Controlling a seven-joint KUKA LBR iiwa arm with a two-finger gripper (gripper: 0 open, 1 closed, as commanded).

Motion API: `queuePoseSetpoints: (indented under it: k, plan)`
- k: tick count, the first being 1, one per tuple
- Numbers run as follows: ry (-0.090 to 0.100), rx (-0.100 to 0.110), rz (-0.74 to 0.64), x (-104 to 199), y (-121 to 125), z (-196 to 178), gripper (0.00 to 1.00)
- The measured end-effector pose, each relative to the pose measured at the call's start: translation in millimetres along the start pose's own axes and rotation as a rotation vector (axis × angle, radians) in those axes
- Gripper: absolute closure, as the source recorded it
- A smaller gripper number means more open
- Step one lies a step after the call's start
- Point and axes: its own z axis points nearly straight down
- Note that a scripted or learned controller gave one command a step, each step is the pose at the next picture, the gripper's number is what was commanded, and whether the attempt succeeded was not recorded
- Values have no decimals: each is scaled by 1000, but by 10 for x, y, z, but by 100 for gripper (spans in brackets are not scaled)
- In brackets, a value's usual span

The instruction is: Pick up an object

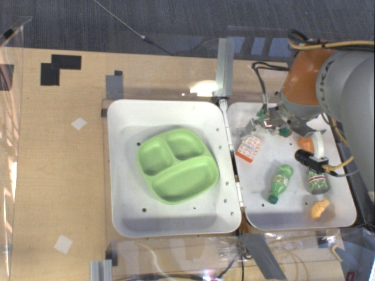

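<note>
- Hovering low over the right bin (350,212), the gripper (268,120) is sitting just above the red-and-white packet (250,148); whether it is clenched or released cannot be told.
- Descending here is risking a wall strike, or nudging the green bottle (279,183) away.

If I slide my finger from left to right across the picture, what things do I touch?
Green plate → red-and-white packet → green bottle → small jar, with the yellow piece just below it.
</note>
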Motion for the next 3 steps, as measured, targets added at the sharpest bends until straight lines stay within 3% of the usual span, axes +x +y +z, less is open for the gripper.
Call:
queuePoseSetpoints:
  k: [1,2,3]
  plan:
    - [3,2,87,-162,-121,0,0]
    - [-3,-2,-129,-37,-357,-13,0]
    - [-3,-2,-149,95,-648,-17,0]
